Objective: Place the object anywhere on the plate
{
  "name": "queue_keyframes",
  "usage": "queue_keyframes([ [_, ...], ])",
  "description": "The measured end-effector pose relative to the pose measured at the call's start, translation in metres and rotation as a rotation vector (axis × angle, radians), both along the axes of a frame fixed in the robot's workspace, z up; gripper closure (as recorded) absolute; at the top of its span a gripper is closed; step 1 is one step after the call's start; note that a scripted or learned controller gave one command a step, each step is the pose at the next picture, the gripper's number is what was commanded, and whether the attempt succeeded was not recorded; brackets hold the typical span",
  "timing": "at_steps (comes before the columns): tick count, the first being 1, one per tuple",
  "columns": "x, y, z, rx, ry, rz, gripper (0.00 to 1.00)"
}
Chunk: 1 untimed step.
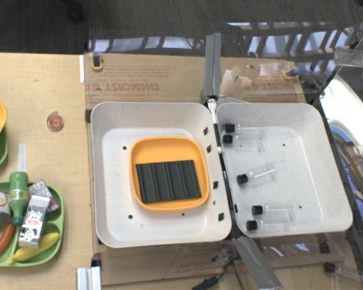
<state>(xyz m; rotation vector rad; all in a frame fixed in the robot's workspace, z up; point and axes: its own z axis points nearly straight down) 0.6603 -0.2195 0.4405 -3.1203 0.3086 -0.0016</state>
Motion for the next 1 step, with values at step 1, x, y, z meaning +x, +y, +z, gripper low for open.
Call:
queue_keyframes([
  [1,0.0001,0.0004,0.0004,0.0,-0.001,0.001,1.0],
])
